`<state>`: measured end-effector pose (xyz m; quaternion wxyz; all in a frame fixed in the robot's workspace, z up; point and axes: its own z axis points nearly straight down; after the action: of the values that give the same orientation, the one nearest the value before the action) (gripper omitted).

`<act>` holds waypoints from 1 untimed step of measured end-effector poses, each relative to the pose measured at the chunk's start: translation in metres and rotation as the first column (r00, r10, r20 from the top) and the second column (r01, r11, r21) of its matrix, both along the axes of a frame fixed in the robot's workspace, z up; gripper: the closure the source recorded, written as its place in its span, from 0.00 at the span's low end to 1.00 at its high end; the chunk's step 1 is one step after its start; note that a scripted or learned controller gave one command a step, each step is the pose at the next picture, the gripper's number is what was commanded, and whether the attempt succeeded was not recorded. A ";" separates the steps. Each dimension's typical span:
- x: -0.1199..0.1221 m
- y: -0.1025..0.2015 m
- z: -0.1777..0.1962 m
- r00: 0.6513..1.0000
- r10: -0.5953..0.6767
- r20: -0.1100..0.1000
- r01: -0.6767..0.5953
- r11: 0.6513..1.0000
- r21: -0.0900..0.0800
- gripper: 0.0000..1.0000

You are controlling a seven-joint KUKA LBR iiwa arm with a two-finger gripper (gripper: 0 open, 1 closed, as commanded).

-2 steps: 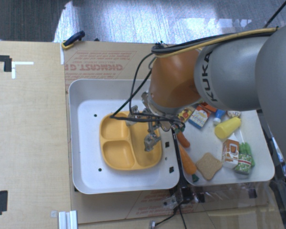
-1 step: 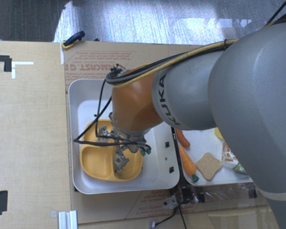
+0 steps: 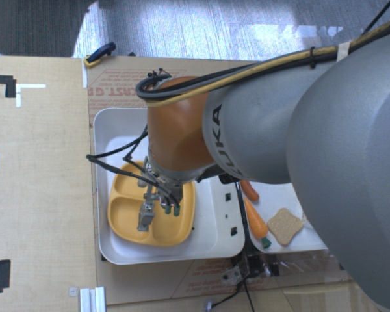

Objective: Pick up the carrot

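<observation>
Left bin [image 3: 117,125]: arm [image 3: 279,129] above tray [image 3: 127,223]

Bright, even overhead light fills the bench, with a pale glare patch on the grey floor [image 3: 182,25] at top, soft shadows beneath the arm [image 3: 279,129], whose near bulk looms large and slightly soft.

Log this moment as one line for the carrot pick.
gripper: over yellow tray, left bin | carrot: right bin, beside bread slice, not held
</observation>
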<state>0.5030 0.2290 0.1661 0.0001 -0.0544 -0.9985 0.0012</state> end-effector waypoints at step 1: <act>-0.016 0.002 -0.064 0.907 -0.420 0.022 0.420 0.907 0.022 0.00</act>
<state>0.4874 0.2311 0.1020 -0.0124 -0.2677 -0.9634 -0.0079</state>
